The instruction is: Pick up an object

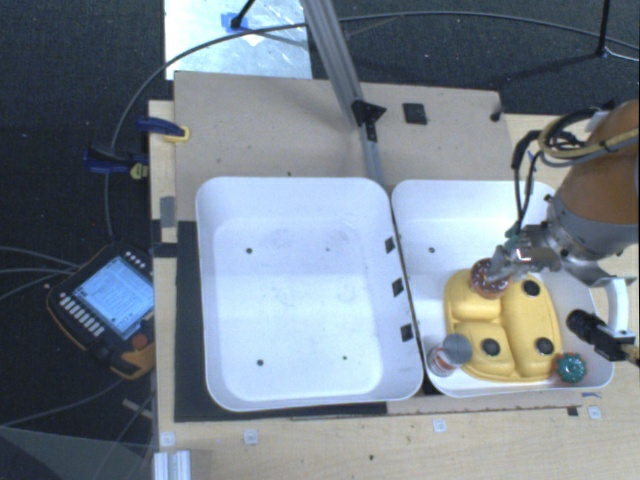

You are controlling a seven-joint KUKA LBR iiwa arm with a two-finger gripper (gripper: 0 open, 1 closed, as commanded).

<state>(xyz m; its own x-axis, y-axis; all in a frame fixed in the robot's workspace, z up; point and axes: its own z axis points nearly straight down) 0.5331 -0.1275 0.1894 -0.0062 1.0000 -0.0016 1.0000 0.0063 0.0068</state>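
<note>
Hand [510, 260] over right bin [440, 218] on cardboard-topped bench [270, 138].

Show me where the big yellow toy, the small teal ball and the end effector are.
Yellow toy [520, 333], camera view, on its broad top face.
Teal ball [571, 369], camera view, at the ball's middle.
End effector [512, 260], camera view, at its tip above the toy's upper edge.

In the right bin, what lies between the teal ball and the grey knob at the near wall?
In the camera view, the yellow toy lies between the teal ball and the grey knob; its lower edge fills that stretch.
</note>
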